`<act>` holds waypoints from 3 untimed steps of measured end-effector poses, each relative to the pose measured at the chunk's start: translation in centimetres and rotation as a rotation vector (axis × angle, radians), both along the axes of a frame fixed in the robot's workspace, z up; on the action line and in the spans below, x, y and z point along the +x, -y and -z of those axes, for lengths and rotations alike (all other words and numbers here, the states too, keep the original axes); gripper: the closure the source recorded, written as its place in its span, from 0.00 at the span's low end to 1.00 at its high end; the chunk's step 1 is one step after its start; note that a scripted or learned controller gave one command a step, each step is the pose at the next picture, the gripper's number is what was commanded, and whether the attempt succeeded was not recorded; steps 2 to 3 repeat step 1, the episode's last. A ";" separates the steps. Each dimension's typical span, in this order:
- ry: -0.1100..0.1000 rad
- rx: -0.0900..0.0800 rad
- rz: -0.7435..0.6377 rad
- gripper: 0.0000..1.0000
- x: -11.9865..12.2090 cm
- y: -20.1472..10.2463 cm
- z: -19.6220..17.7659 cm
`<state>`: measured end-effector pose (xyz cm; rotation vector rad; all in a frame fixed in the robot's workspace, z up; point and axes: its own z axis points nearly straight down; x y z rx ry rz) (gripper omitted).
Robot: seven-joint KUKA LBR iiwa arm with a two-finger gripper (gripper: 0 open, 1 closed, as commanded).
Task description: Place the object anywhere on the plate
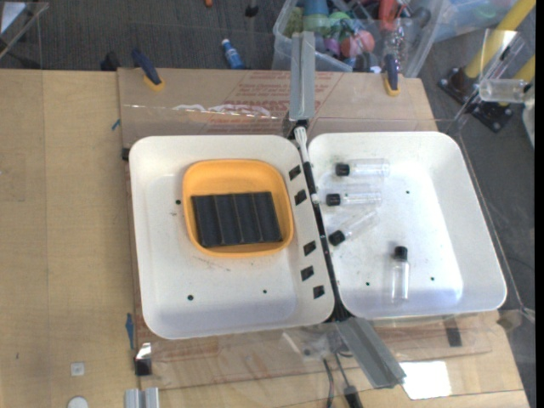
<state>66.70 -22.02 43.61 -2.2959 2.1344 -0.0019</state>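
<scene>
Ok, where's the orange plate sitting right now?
In the camera view the orange plate lies in the left bin, slightly toward its far side, with a black ribbed block on it. The clear vials lie in the right bin.

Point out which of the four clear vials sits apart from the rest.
The vial lowest in the right bin, its black cap pointing up the view. The other three lie stacked near the divider, caps toward the orange plate.

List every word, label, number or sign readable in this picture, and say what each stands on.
Nothing here can be read.
Cardboard sheet behind the bins: faint red print, too blurred to read.
Clear vials in the right bin, orange plate and its black ridged block: no lettering shows.
</scene>
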 end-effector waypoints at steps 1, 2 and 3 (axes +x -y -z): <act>0.002 -0.002 -0.310 1.00 0.1 -0.3 0.0; 0.002 -0.002 -0.310 1.00 0.1 -0.3 0.0; 0.002 -0.002 -0.310 1.00 0.1 -0.3 0.0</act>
